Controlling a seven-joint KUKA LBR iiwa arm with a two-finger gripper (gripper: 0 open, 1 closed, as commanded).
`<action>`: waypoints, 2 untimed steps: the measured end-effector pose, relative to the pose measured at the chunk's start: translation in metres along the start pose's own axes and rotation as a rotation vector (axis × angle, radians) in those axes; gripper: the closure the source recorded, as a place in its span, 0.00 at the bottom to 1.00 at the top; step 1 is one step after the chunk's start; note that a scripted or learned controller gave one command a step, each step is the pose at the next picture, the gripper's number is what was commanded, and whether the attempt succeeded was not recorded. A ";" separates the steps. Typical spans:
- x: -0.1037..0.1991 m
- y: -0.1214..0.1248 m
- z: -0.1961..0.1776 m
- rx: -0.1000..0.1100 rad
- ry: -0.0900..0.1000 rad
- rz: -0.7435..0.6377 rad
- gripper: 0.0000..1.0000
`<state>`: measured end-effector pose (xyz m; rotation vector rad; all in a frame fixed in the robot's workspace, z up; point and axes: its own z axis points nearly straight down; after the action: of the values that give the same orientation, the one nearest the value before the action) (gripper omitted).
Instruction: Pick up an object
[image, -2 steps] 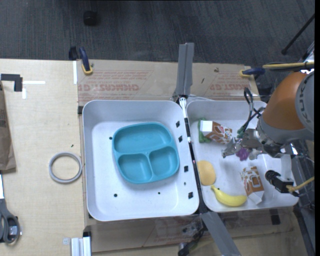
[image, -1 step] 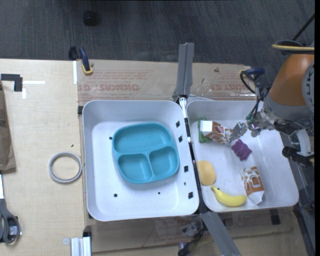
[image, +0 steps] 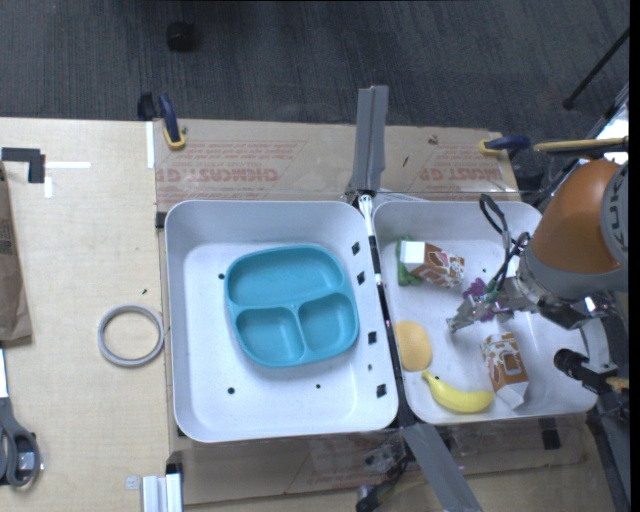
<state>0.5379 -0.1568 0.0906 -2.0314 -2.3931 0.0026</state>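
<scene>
Gripper (image: 468, 312) sits low in the right bin (image: 455, 212) — finger state cannot be told. Lemon (image: 413, 344) at seven o'clock, box (image: 503, 364) at five — risk: closing between them, on nothing.

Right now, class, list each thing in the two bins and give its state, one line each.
Blue divided tray: flat in left bin.
Banana: lying in right bin.
Yellow lemon-like fruit: resting by the divider.
Two snack packets: lying flat.
End effector: low over right bin.

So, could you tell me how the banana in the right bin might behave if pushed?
The banana is curved, so it would probably pivot rather than slide straight. It lies beside a small carton, which it may nudge. Its smooth skin could slip on the bin floor.
</scene>
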 end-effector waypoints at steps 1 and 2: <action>-0.008 0.037 -0.001 -0.003 -0.001 0.193 0.00; -0.008 0.037 -0.010 -0.003 -0.002 0.191 1.00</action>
<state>0.5762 -0.1588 0.1007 -2.2524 -2.1912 0.0011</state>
